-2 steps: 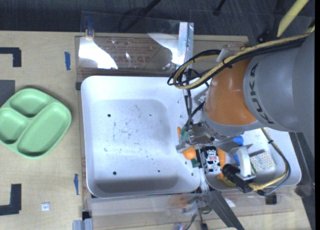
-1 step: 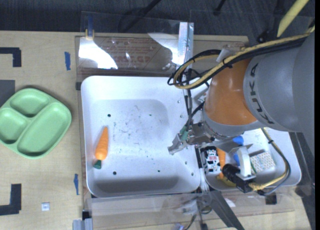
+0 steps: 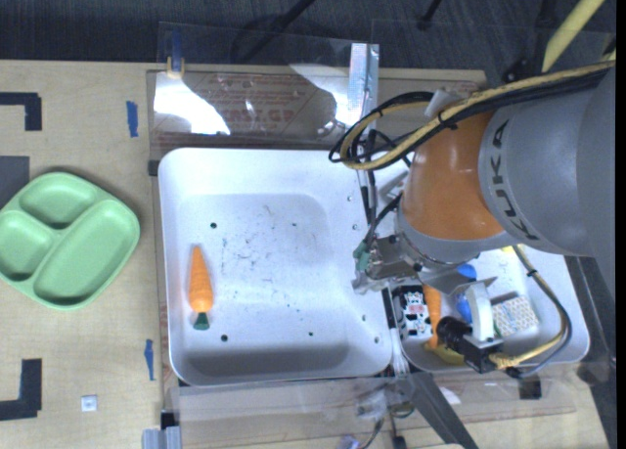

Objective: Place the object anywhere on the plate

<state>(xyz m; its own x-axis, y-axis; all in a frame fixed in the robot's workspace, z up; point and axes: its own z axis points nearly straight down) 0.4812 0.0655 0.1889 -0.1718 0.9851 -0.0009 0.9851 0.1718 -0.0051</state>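
An orange toy carrot with a green stem end lies in the left white bin, close to that bin's left wall. A green divided plate rests on the wooden bench left of the bin, well apart from the carrot. My gripper hangs low over the left part of the right bin, under the orange band of the arm. It is far to the right of the carrot and the plate.
The right bin holds several small items beside the gripper, among them a blue piece, a white patterned block and an orange-yellow piece. A clear plastic panel stands behind the left bin. Cables loop around the arm's wrist.
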